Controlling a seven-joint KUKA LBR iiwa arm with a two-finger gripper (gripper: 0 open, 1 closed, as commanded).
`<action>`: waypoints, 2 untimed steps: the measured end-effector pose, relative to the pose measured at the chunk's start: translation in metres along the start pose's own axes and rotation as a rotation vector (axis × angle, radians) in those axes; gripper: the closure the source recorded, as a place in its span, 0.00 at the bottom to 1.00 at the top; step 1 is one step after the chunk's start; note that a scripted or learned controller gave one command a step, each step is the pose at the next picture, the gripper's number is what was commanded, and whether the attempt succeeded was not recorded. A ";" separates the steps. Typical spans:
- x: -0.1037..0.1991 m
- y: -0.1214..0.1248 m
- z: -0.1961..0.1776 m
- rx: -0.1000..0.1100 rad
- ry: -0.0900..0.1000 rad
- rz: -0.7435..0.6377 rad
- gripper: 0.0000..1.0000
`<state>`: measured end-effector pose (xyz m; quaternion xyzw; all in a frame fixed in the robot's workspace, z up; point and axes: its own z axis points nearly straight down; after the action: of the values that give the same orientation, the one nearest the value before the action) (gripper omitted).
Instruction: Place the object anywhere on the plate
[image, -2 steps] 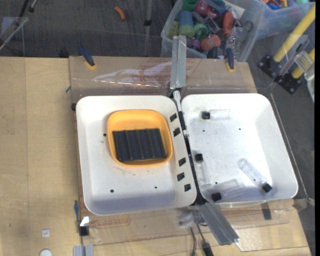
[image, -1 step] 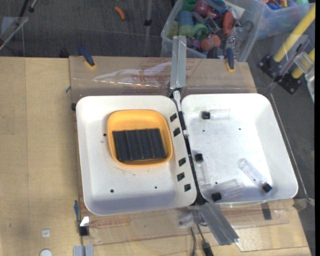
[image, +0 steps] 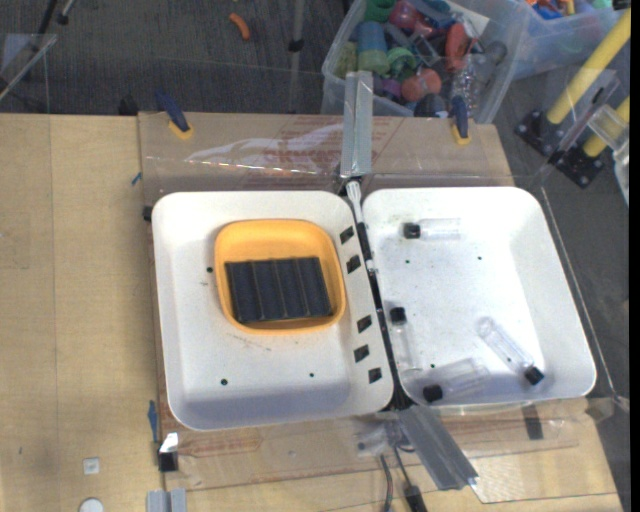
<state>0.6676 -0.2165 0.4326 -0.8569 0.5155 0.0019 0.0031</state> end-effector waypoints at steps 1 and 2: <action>-0.005 -0.004 0.000 0.001 0.002 -0.304 1.00; -0.001 0.002 0.001 0.000 0.001 -0.685 1.00</action>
<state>0.6655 -0.2162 0.4320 -0.9802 0.1979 0.0005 0.0035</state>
